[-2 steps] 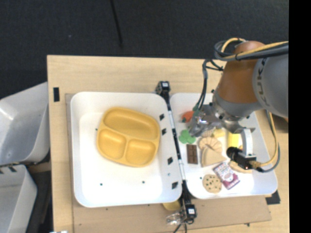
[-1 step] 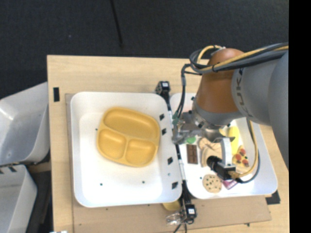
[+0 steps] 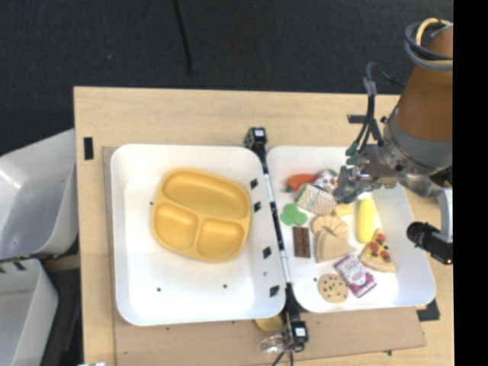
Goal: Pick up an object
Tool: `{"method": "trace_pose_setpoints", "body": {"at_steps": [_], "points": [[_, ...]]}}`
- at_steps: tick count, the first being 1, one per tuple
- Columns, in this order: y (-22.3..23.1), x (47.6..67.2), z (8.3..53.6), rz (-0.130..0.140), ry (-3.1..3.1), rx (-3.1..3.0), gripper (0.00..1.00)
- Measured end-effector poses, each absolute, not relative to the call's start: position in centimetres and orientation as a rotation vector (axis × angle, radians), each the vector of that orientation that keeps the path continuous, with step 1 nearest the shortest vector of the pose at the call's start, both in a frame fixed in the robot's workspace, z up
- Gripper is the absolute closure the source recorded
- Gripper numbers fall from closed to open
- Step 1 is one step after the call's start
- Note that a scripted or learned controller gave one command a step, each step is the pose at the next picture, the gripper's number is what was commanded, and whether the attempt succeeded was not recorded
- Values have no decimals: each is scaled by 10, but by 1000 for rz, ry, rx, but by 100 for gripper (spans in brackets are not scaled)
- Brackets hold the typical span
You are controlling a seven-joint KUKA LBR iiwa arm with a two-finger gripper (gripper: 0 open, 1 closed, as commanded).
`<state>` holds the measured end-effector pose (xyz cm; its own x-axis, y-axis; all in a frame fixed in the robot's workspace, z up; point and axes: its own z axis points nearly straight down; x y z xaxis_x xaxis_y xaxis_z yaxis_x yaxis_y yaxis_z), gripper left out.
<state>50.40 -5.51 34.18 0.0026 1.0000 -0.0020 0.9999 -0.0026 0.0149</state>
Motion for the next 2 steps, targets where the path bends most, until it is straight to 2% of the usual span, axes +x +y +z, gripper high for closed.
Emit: {"method": "trace_pose_setpoints", "body": {"at_steps": [1,2], "points": [[-89,636,248,-3,2223,2215,100],[-19,604,209,-3,2232,2217,100]]}}
